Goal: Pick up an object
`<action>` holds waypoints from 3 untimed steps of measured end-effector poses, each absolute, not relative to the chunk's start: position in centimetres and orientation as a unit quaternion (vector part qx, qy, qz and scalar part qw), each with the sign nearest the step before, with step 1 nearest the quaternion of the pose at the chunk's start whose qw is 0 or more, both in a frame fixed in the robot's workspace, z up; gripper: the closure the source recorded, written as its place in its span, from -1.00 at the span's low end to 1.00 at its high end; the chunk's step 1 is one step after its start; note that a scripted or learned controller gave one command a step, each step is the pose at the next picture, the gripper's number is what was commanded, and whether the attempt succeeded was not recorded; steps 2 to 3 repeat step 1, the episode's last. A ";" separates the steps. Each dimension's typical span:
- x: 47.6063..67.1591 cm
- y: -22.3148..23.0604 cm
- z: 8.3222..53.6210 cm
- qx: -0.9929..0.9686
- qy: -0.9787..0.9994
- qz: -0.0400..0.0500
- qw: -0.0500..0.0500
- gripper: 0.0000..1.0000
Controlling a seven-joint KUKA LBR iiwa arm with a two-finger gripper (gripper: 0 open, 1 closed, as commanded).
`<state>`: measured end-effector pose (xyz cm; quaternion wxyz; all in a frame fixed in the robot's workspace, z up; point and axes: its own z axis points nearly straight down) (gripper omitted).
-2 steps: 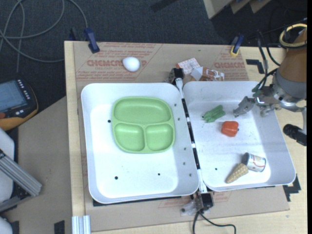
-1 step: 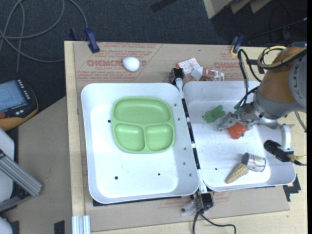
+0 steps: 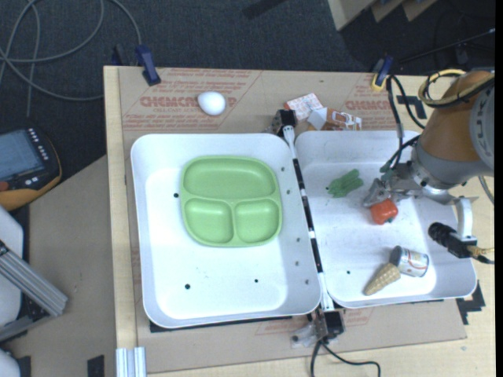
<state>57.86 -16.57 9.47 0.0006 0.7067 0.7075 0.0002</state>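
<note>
We see two white bins on the bench point(image 3: 118, 210); the left bin point(image 3: 157, 289) holds a green plate with three sections point(image 3: 232, 201); the right bin point(image 3: 346, 265) holds the small things. The arm comes in from the right of the frame, and its end effector point(image 3: 387, 190) sits low in the upper right part of the right bin, just over a small red-orange thing point(image 3: 383, 212); it looks like it touches the top of it, but we cannot tell if it is open or closed, and we cannot say it holds anything.

The red-orange thing is the one we think the arm is going for; it looks small, light and chunky, maybe a hard plastic toy; we would grab it across its two short sides, so it does not pop out. A green toy point(image 3: 344, 184) lies just to its left; it looks thin and bumpy. Lower in the bin lie a tan cone point(image 3: 383, 277) and a small can point(image 3: 413, 263), touching each other; the can is round, so it may roll or slip. A white ball point(image 3: 211, 102) rests on the bench above the left bin.
</note>
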 end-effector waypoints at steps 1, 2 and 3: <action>58.9 -5.6 18.5 0.706 0.708 0.001 0.000 1.00; 58.9 -5.6 18.5 0.706 0.708 0.001 0.000 1.00; 58.9 -5.6 18.5 0.706 0.708 0.001 0.000 1.00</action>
